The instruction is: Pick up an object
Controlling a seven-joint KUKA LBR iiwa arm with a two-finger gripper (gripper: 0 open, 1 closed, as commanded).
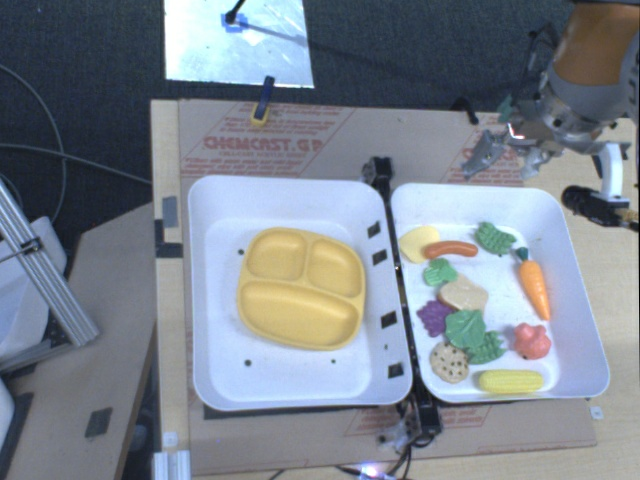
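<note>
My gripper [509, 156] hangs high over the cardboard just behind the far rim of the right bin [575, 268], open, with nothing between its fingers. Toy foods lie below it in that bin. An orange carrot [534, 286] is at the right, and a red sausage [450, 250] and a green leafy piece [495, 238] lie near the far side. A tan bread slice [462, 294], purple grapes [435, 317] and a green lettuce leaf [470, 330] fill the middle. A cookie [450, 362], a yellow corn cob [511, 379] and a pink-red fruit [532, 341] sit at the front.
The left bin [215, 228] holds a yellow three-compartment plate [300, 288]. A black hinge strip [392, 278] runs between the bins. A foil sheet [238, 28] and a blue-and-yellow tool [263, 101] lie behind. A metal frame [40, 268] stands at the left.
</note>
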